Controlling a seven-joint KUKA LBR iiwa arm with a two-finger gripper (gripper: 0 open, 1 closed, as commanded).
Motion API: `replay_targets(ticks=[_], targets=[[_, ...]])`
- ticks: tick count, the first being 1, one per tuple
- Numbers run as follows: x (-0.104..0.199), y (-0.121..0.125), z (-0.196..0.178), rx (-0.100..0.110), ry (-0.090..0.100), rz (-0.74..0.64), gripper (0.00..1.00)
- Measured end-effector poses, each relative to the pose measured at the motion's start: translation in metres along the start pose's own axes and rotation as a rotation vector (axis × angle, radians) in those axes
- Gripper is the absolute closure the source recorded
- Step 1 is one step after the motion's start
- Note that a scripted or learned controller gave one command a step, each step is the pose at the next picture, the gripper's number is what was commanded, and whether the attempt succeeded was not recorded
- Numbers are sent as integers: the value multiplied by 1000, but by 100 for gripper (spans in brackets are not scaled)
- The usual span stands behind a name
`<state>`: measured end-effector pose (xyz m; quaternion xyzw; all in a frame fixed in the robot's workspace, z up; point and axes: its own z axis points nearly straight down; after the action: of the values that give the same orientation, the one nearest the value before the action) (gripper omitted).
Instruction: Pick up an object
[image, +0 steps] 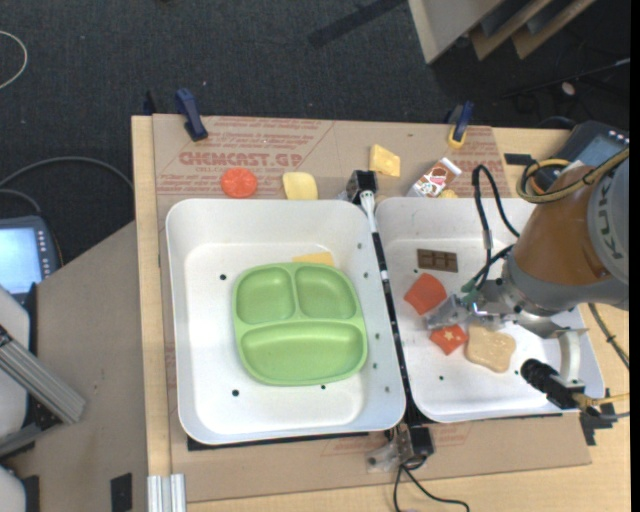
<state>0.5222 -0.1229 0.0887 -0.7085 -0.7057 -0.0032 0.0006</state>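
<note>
The gripper (448, 318) sits low in the right bin (440, 395), among red blocks (426, 293). Whether its jaws are spread, I cannot tell. A green tray (298, 324) fills the left bin's (195, 330) middle.

The big grey arm (590, 225) comes in from the right and bends down low. Its orange band (555, 240) sits just above the wrist. The pincer (462, 308) points to the left, low down.
</note>
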Motion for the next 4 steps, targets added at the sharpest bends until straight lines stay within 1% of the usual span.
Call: replay_targets(ticks=[1, 2, 3, 4], targets=[[29, 131, -15, -10, -7, -12, 0], [-4, 23, -2, -11, -6, 3, 0], [29, 43, -2, -12, -13, -4, 0], [8, 92, -1, -9, -7, -6, 0]])
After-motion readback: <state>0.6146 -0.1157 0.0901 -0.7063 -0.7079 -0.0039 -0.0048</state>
